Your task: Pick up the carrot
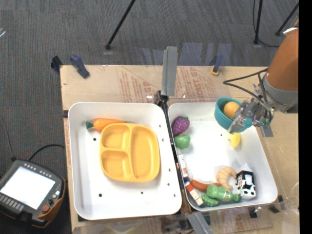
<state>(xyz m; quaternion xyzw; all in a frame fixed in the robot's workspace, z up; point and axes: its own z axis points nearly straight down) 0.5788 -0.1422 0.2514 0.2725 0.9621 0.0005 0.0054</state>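
The carrot (106, 124), orange with a green stub at its left end, lies in the left bin (83, 179) against the top-left rim of a yellow divided plate (130, 151). My gripper (243, 122) hangs over the far right part of the right bin (261, 160), well to the right of the carrot. It is right against a teal bowl (224, 115) that has an orange ball (231, 108) in it. Whether it grips the bowl's rim is not visible.
The right bin also has purple grapes (180, 125), a green pepper (182, 141), a yellow lemon (235, 140), a croissant (226, 175), a green bottle (220, 194), a red-orange pepper (199, 185) and a black-and-white carton (245, 184). A grey post (169, 72) stands behind the bins.
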